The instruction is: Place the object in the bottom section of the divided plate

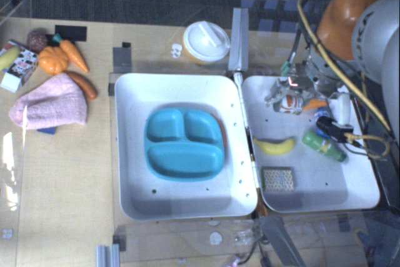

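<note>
Blue divided plate [185, 142] sits in the left bin [125, 153]. The gripper [289, 95] hangs low in the right bin [362, 194] over a small red-and-white object [290, 104]; its grasp is unclear. A banana [275, 146] lies nearby.

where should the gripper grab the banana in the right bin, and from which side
Probably across the middle of the banana, coming straight down from above. It lies flat on the right bin floor, long axis left to right, with bare floor on both long sides, so fingers closing front to back would span its narrow width.

pink cloth [50, 106], toy carrot [75, 54], white lid [208, 40], sponge [278, 179]
</note>
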You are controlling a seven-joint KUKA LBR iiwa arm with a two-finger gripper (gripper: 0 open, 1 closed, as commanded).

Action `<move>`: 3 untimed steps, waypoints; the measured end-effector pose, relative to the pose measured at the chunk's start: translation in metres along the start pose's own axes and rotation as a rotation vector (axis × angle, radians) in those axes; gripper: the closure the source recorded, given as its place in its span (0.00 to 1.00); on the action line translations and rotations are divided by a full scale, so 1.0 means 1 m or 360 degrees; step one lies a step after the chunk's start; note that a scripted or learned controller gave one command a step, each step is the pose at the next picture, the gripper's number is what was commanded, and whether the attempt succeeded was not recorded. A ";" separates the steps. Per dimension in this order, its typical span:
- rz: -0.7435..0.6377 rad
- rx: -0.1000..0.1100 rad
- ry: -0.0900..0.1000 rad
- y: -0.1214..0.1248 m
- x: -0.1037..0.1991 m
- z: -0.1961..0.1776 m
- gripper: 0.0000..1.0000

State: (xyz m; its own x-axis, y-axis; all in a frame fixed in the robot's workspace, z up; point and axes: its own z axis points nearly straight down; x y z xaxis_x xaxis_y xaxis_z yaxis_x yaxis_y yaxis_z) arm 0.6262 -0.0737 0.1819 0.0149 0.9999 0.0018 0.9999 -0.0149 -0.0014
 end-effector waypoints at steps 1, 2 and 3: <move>-0.0152 0.0001 -0.0002 -0.052 0.074 -0.035 1.00; -0.0303 0.0004 -0.0003 -0.030 0.123 0.001 1.00; -0.0301 0.0003 -0.0003 -0.030 0.123 0.001 0.00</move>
State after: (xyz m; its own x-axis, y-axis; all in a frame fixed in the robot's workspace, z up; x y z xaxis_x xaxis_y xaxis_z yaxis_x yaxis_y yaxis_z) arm 0.5981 0.0497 0.1814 -0.1735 0.9848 0.0004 0.9848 0.1735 -0.0032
